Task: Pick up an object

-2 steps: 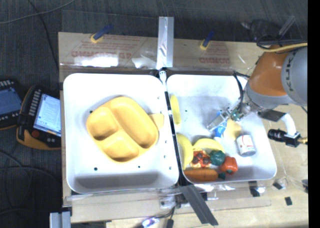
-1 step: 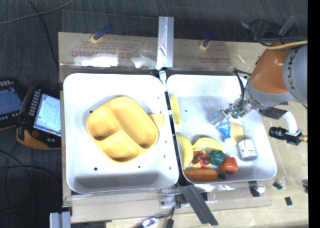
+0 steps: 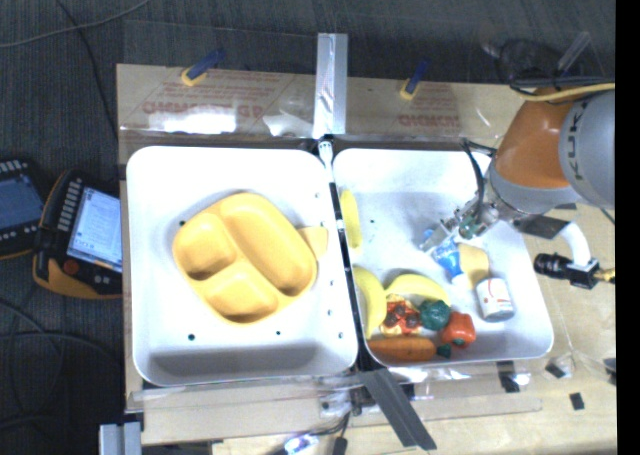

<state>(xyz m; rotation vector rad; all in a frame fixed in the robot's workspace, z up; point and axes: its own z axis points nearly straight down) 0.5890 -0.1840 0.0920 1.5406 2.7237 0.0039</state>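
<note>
In the right bin, the tool hung low just above a small blue-and-white bottle; whether it was released or clenched could not be told.

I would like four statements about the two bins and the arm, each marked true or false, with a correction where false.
1. The yellow divided tray lies in the left bin. True.
2. The gripper is over the left bin. False: it is over the right bin.
3. The small white can lies in the right bin. True.
4. The toy food pile sits at the far edge of the right bin. False: it lies at the near edge.
</note>
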